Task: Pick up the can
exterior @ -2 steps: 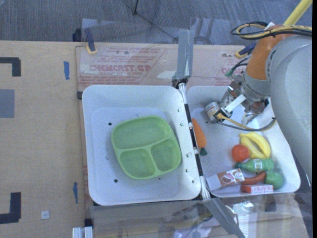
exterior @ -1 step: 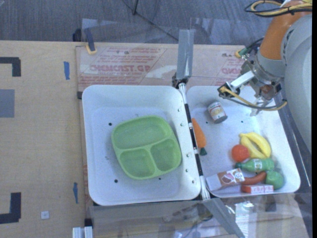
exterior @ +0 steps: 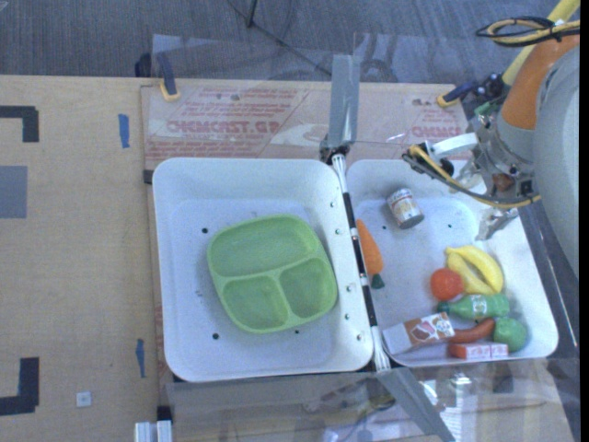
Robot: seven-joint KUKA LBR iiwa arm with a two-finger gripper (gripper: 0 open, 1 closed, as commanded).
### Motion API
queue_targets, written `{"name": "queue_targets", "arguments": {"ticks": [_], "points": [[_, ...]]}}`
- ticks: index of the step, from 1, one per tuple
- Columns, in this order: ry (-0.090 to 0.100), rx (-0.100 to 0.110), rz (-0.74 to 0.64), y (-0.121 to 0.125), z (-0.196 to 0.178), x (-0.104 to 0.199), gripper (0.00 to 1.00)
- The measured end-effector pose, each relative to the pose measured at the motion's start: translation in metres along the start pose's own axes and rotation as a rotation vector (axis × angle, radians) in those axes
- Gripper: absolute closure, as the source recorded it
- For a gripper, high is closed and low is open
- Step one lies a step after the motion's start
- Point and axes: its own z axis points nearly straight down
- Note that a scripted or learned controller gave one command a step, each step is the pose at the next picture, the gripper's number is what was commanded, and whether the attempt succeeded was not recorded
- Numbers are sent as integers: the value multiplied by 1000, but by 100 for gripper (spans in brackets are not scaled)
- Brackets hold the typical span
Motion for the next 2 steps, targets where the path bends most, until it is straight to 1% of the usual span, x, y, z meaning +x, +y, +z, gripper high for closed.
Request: {"name": "queue_targets", "arguments": {"ticks": [1,2], "points": [[5,-3,-220,-52,75,30,0],[11,-4,-1,-45,75,27,0]]}}
